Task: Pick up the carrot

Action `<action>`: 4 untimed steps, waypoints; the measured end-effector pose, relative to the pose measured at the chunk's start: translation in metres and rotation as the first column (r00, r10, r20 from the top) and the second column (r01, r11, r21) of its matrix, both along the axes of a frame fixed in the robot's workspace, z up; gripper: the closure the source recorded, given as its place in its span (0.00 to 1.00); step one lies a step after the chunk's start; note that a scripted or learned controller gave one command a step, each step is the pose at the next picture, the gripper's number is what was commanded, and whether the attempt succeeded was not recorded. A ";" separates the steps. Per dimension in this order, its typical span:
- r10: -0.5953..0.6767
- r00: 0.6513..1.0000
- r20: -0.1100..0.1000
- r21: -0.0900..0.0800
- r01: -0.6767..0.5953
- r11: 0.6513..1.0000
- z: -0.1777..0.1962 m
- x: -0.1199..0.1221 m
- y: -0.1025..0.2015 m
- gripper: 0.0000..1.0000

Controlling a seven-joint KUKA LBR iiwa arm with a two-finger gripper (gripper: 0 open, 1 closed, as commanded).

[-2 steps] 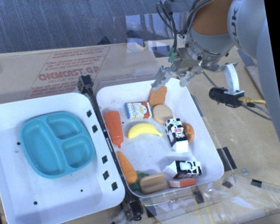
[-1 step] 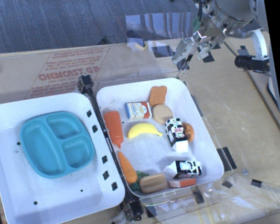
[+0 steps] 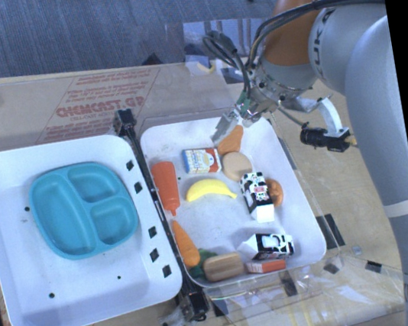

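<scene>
Plainly, your carrot (image 3: 185, 243) has not been lifted; it lies in the right bin (image 3: 294, 182), below and to the left of the banana (image 3: 210, 190), stretched along the bin wall on that side, its green end pointing away from the banana toward a brown block (image 3: 222, 266); nothing is touching it from above. Judge the task as barely begun: the approach, the grasp and the lift are all left to do.

Look up and to the right of the banana and you find the gripper (image 3: 234, 122), low over the far part of the same bin; it is well apart from the carrot, with the banana between them. How far the claw is open you cannot tell from this angle, nor whether it has hold of anything; an orange wedge (image 3: 231, 140) sits right beneath it, above the banana, and may be touching it. In my judgement that wedge is not your target, so expect the arm to have to cross past the banana to reach the carrot.
</scene>
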State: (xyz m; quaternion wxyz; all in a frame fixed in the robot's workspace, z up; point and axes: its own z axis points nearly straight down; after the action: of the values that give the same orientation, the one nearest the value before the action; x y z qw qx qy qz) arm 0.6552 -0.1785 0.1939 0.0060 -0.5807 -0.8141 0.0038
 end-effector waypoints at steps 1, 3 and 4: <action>0.153 0.988 0.022 -0.012 -0.153 0.988 0.139 0.003 -0.033 0.00; 0.526 0.850 0.014 -0.011 -0.526 0.850 0.193 0.002 -0.033 0.00; 0.570 0.821 0.005 0.005 -0.570 0.821 0.078 -0.032 0.024 0.00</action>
State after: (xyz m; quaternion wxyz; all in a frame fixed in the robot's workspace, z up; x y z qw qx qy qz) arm 0.6231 -0.1549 0.2715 0.0054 -0.3110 -0.9504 0.0020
